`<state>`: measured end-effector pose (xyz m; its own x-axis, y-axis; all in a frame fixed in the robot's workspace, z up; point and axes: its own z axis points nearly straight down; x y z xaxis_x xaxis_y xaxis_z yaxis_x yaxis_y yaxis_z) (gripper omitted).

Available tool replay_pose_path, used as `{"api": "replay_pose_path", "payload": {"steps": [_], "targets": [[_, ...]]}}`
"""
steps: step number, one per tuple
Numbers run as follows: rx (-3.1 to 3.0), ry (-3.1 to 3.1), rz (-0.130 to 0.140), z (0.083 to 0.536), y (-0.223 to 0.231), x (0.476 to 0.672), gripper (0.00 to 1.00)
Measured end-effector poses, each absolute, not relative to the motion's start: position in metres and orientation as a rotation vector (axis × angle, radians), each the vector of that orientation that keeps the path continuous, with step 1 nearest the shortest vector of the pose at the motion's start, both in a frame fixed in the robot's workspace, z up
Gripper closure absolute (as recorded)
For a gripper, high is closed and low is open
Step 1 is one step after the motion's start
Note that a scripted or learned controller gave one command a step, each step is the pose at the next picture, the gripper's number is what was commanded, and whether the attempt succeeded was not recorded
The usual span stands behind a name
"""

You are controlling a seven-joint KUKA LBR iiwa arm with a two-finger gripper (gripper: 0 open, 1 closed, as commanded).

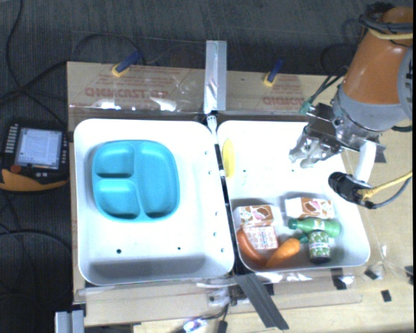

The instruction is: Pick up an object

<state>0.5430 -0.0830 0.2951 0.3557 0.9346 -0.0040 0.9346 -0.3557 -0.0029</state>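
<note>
Two bins before you — gripper (310, 151) at right bin's (263, 148) 2 o'clock, fingers apart, holding nothing.

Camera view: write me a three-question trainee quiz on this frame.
1. True or false: the blue tray lies in the left bin.
2. The banana lies against which wall of the right bin: A) its left wall, B) its right wall?
3. Fill in: the carrot touches the green ___.

Key: 1 true; 2 A; 3 bottle.
</note>
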Motion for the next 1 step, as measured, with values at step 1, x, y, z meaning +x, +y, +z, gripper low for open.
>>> {"api": "replay_pose_path", "payload": {"steps": [1], "targets": [[-2.669, -1.652, 0.007, 0.292, -0.0905, 0.5351, 1.0]]}}
